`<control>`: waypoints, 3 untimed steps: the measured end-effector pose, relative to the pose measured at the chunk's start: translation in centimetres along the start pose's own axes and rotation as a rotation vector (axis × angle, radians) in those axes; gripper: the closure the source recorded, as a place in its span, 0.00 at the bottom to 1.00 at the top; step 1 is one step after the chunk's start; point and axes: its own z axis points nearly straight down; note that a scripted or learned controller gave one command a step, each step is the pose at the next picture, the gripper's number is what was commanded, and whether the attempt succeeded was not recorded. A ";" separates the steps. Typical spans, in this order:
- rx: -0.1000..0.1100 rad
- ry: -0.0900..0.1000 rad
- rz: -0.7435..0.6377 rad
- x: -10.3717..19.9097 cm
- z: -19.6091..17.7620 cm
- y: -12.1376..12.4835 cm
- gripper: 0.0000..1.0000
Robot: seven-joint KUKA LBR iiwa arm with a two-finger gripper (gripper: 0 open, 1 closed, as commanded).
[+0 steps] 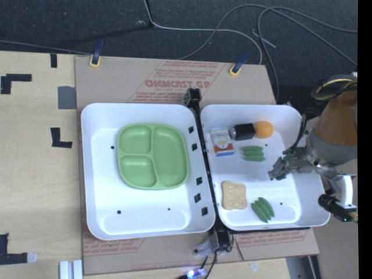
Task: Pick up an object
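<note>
Nearest, at the near edge of the bench between the two bins, sits a dark clamp (214, 244) with wires. Left bin (93, 173) carries a green divided plate (154, 156), lying flat near its middle, a little toward the far edge.

Right bin (290, 114) carries the loose objects. A small carton (221, 141) lies by its left wall in the far half, and a slice of toast (234, 195) lies by the same wall nearer the front. A black cylinder (244, 131) lies near the far edge, touching an orange ball (264, 129) on its right. A green pod (253, 153) lies just in front of them, apart from both. A second pod (263, 208) lies near the front edge, just right of the toast.

The gripper (282, 168) hangs low over the bin's right half, right of the first pod and apart from it. I cannot tell whether it is released or clenched, and no object shows in its grasp. The arm (337, 127) stands over the bin's right edge.
</note>
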 end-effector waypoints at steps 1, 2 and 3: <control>0.001 0.001 0.000 0.3 -4.9 -0.8 1.00; 0.003 0.002 0.000 0.3 -6.4 -0.8 1.00; 0.005 0.003 -0.004 5.2 -6.5 -0.5 1.00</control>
